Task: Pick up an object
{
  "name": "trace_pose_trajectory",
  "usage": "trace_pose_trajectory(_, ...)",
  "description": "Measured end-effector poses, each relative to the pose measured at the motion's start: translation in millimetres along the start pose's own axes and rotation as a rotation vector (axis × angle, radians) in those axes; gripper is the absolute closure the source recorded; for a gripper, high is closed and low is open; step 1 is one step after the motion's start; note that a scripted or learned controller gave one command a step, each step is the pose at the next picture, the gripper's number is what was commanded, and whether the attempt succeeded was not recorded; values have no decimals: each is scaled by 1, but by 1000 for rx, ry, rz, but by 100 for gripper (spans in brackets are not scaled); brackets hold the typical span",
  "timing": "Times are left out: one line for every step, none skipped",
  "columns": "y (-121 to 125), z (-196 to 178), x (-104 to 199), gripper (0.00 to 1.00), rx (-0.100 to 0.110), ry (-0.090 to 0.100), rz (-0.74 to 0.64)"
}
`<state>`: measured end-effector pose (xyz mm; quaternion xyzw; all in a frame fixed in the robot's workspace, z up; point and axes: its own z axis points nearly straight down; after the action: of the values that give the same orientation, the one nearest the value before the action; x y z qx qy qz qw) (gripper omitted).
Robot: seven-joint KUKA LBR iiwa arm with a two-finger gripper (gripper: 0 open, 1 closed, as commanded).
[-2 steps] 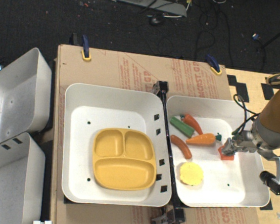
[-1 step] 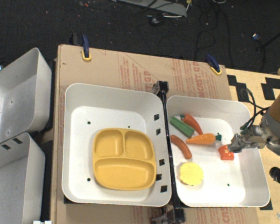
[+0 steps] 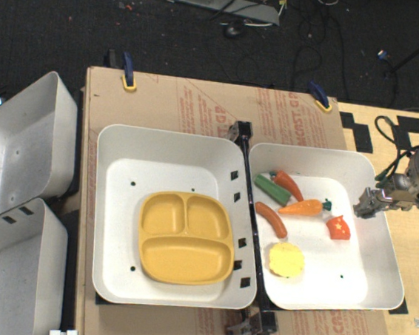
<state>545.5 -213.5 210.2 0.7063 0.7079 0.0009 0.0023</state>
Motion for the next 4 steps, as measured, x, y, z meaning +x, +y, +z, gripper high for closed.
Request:
trace_pose_trajectory(8,7,53,100,5,3,-5)
trace_pose_trajectory(4,-4,110,100,5,4,-6)
trace_pose_trajectory(11,1,158,100,5,3,-5)
trace_pose_trajectory(13,3,219,100,5,4,-6)
